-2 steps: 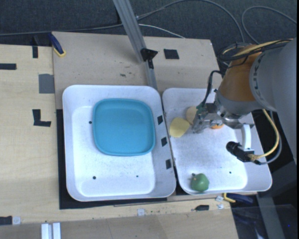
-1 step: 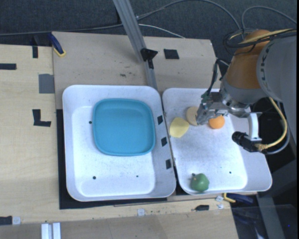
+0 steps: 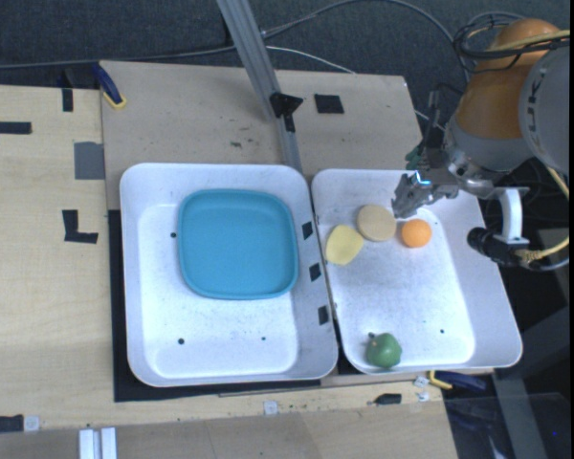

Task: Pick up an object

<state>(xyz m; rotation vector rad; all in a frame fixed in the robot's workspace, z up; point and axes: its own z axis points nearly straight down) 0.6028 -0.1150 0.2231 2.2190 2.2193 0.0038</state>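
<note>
In the right bin (image 3: 459, 295) lie a tan round object (image 3: 375, 223), a yellow object (image 3: 343, 245) just left of it, a small orange ball (image 3: 415, 233) and a green pepper-like object (image 3: 384, 350) near the front edge. My gripper (image 3: 408, 198) hangs over the far part of the right bin, just above and between the tan object and the orange ball. Nothing shows between its fingers from this angle.
The left bin (image 3: 153, 285) holds a blue square plate (image 3: 237, 243). A grey metal pole (image 3: 258, 55) slants down to the gap between the bins at the back. Cables run behind the arm at the right.
</note>
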